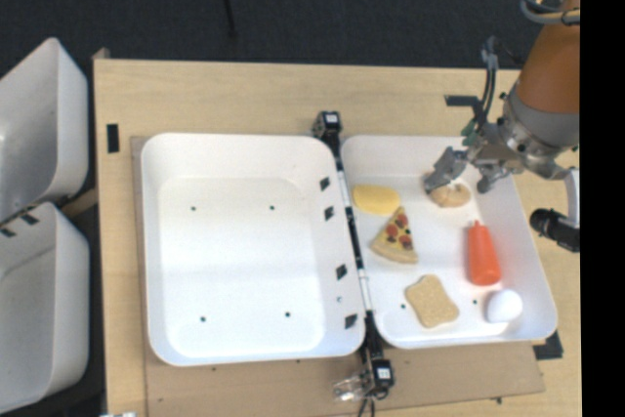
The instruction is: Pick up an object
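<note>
My claw (459, 173) hangs over the far part of the right bin (532, 254), reaching in from the right below the orange band of my arm (550, 73). Its two grey fingers are spread apart, one slanting down to the left and one to the right, and nothing sits between them. Just below the tips lies a small round tan biscuit-like piece (450, 196), so close that I cannot tell whether the fingers touch it.

The other things in the right bin lie apart from one another. A yellow wedge (376, 199) rests near the bin's left wall, and just nearer than it lies a pizza slice (395, 238) with red dots on top. Toward the right side an orange-red bottle (481, 254) lies with its narrow end pointing far. Near its base, in the near right corner, sits a white ball (504, 306). A slice of toast (431, 300) lies flat at the near edge, left of the ball.

The left bin (156, 239) stands side by side with the right one on the pale wooden table (225, 98), joined along the middle by a row of black clips.
</note>
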